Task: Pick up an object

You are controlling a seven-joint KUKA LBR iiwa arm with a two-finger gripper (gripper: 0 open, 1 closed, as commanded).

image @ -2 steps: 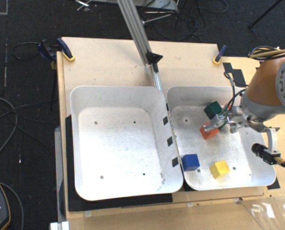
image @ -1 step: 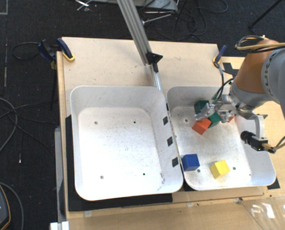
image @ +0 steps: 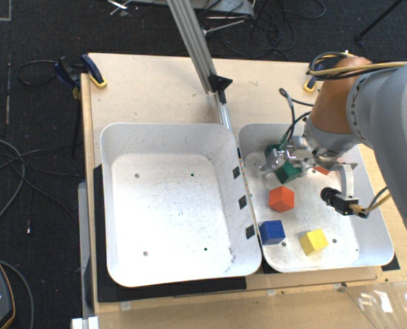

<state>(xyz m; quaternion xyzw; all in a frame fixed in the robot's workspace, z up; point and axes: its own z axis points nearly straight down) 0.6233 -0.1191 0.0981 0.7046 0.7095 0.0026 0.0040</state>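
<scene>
1. Looking down from the camera view: gripper (image: 283,162) low in the right bin (image: 375,249), near its back-left corner, over a green block (image: 286,172); can't tell if it has it.
2. Orange cube (image: 281,199) mid-bin; blue cube (image: 272,231) and yellow cube (image: 314,241) by the front edge.
3. Blocks look small, rigid, light; take opposite flat faces.

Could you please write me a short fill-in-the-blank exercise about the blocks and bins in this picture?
1. The red block, blue block and yellow block all lie in the ____ bin.
2. The block nearest the gripper is ____.
3. The blue block lies beside the ____ block, below the red one in the view.

Missing words: right; green; yellow
</scene>
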